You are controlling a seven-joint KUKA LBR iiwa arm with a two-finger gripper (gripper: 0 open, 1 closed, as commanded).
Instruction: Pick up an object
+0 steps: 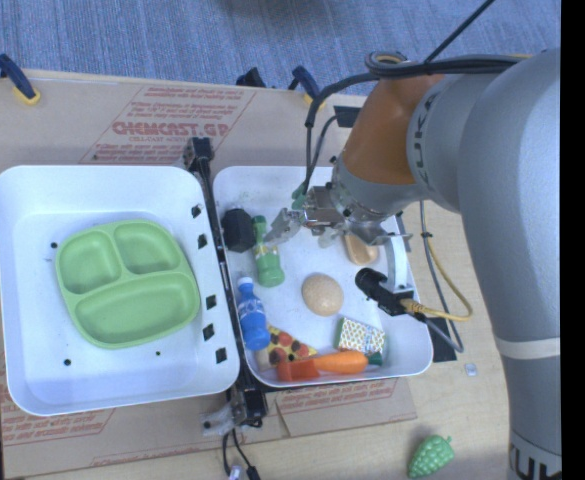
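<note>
Now the arm (472, 158) is reaching in from the right and its jaws (294, 220) are hanging over the upper part of the right bin (234, 183). They are seeming to stand apart, with nothing between them, though the metal parts are blurring together here, so this is only my reading.

Just below the jaws and a little to the left, the green bottle (267, 261) is lying, with its long axis running nearly up and down in the view. To the left of the jaws the black round thing (237, 229) is sitting close to the bin wall. The egg (322, 294) is lying lower and to the right, apart from the others.

I am judging that the bottle is the nearest target, so the jaws are needing only a short move down and left, closing across its narrow side.

Room is tight: the blue bottle (252, 314) is lying just under the green one, and the carrot (324, 363) and the other toys are crowding the lower edge. The bin floor is looking smooth, so a thing may be sliding away. The left bin (12, 268) is holding a green tray (127, 283), and both bins are resting on the desk (92, 108).
</note>
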